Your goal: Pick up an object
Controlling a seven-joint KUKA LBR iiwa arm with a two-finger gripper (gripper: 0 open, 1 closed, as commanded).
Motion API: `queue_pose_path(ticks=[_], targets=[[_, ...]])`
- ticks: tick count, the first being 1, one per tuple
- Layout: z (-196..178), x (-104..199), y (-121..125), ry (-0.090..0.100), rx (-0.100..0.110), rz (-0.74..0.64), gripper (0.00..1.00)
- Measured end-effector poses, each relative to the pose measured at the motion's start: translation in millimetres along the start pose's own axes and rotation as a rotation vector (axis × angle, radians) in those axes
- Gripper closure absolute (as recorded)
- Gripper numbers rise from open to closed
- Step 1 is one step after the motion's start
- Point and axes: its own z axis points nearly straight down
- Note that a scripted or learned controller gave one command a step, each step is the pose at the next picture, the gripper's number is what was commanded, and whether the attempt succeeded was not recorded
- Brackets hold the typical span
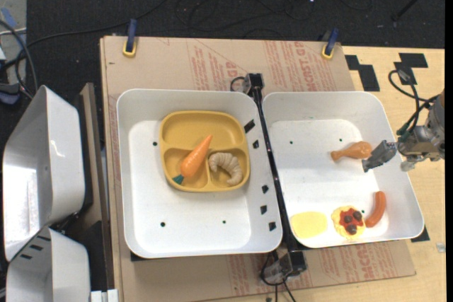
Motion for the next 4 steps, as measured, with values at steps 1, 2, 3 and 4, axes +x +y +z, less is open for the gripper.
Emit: queue_pose_path(ticks=[1,2,3,4], targets=[[-5,0,3,-0.003,-0.010,-0.003,0.00],[59,-1,1,-0.001,-0.005,-0.001,0.00],[123,-2,0,0.000,-0.005,0.000,0.00],[140,-1,0,-0.002,-0.009,-0.001,0.00]])
